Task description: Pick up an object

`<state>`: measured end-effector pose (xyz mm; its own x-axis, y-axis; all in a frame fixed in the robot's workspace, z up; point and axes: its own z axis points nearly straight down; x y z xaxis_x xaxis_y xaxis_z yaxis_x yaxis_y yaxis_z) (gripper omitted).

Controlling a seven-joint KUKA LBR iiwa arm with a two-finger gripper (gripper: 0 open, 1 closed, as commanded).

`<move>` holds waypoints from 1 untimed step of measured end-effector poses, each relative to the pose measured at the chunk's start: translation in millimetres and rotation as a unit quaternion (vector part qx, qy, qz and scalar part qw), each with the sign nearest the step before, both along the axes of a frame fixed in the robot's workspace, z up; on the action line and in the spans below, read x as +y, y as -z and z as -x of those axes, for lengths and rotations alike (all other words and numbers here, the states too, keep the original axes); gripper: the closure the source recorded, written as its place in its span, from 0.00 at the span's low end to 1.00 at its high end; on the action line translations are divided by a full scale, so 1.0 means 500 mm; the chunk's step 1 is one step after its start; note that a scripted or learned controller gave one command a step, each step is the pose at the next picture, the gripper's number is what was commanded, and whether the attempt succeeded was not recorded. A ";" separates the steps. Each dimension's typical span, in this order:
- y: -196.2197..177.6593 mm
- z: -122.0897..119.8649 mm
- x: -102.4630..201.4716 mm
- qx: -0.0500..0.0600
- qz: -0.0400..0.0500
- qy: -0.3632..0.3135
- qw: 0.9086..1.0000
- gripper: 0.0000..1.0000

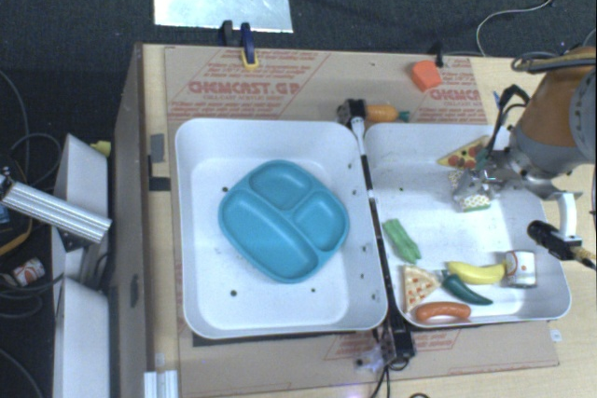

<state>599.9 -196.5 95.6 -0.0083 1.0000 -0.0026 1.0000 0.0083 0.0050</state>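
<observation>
Several small objects are seen in the right bin: a pizza slice, a banana, a green pepper, a sausage and a green piece lower in the frame. The gripper is lowered at the bin's upper right, over a pale perforated object. Whether that object is grasped cannot be told. A miss could be caused by a glancing contact; the object might be pushed toward the second pizza slice just above.
</observation>
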 end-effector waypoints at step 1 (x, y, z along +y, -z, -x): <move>-0.054 0.036 0.050 0.001 -0.001 0.002 1.000 1.00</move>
<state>582.1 -171.7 122.7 -0.0041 1.0000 -0.0006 1.0000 0.0041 0.0027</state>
